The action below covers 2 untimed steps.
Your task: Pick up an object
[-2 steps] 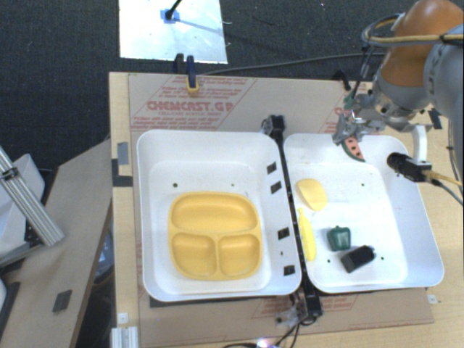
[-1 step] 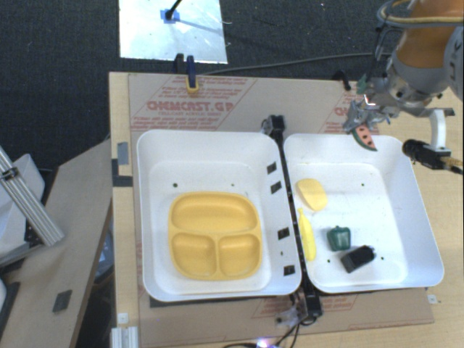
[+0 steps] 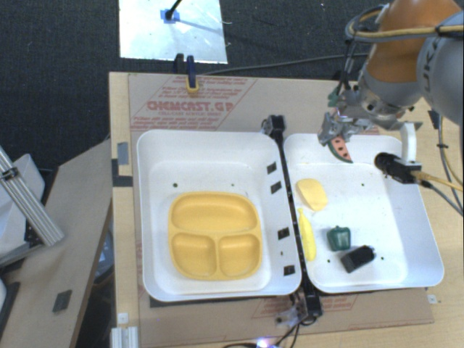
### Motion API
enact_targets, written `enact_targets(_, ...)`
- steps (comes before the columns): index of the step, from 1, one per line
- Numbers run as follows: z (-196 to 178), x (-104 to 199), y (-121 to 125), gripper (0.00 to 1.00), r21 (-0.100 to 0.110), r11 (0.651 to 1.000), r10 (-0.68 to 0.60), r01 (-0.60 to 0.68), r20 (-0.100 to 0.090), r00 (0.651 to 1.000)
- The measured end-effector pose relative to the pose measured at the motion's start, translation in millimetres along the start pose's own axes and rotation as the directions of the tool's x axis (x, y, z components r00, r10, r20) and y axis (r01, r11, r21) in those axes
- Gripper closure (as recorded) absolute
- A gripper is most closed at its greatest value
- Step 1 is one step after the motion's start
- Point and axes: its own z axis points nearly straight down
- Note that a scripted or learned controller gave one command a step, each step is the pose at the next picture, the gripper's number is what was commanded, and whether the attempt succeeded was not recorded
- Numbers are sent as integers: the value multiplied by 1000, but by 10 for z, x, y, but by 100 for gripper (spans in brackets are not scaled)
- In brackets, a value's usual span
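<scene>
Sitting nearest in the right shallow white bin [image 3: 417, 267]: small black block [image 3: 357, 258], just beside it a dark green pepper-shaped toy [image 3: 338, 237], and a yellow banana-like piece [image 3: 307, 236] along the bin's left wall. Slightly farther, a pale yellow rounded chip-like piece [image 3: 313, 193]. Left shallow white bin [image 3: 156, 194] holds a yellow plastic three-compartment tray [image 3: 214, 235], flat. At the right bin's far edge, the two-finger gripper [image 3: 338, 138] hangs above the rim, pinching a red-and-green watermelon-slice toy [image 3: 341, 149], which is lifted off the bin floor. Grey arm with orange band [image 3: 409, 31] reaches in from right.
</scene>
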Motion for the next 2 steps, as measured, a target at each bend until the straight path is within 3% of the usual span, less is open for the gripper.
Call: enact_targets(2, 12, 1036, -433, 100, 1, 1000, -1, 1, -1, 1000)
